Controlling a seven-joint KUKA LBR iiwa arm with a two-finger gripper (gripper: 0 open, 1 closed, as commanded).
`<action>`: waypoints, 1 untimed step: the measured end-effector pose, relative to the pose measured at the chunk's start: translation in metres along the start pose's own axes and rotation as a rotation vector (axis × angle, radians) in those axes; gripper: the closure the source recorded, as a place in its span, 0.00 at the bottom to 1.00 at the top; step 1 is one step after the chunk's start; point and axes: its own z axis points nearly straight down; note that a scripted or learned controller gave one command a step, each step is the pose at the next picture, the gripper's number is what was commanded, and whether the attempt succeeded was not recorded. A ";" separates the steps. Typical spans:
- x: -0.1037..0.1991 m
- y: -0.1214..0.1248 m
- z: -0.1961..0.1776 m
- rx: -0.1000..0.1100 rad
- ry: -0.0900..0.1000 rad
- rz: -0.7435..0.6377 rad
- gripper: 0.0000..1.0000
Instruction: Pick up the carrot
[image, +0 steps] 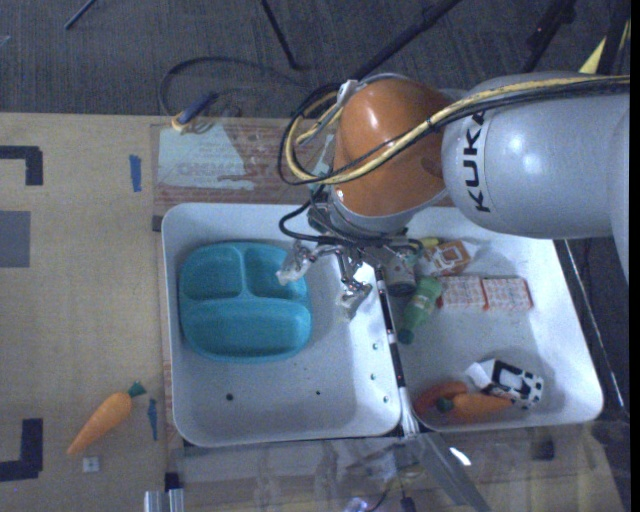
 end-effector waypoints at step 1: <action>-0.012 -0.065 -0.250 0.002 -0.002 0.002 0.00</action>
